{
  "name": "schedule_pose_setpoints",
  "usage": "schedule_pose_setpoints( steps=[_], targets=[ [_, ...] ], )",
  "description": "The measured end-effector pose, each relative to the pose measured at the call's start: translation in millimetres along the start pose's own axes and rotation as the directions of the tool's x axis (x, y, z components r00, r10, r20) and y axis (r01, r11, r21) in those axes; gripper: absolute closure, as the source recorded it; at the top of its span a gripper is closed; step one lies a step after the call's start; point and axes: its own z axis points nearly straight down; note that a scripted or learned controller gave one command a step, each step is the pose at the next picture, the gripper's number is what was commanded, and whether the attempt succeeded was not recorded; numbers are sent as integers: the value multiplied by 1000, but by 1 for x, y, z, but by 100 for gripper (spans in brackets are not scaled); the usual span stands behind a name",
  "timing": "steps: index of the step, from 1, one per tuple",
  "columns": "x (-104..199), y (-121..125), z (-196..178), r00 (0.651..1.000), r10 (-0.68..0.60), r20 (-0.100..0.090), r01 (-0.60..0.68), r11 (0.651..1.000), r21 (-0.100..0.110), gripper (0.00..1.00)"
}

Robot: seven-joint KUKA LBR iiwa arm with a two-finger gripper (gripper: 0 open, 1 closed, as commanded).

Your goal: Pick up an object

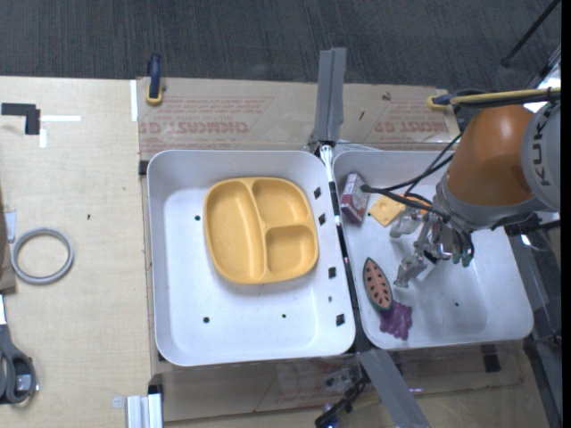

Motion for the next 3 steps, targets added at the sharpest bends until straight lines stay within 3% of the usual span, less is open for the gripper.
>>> schedule_pose_setpoints(
  steps=[1, 2, 3],
  targets=[
    [-59, 27, 0, 965, 262, 1, -262, 965, 0, 0],
    [-92, -2, -83, 958, 287, 1, -287, 958, 0, 0],
    [-88, -36, -1, 998, 62, 2, -62, 998, 0, 0]
  ],
)
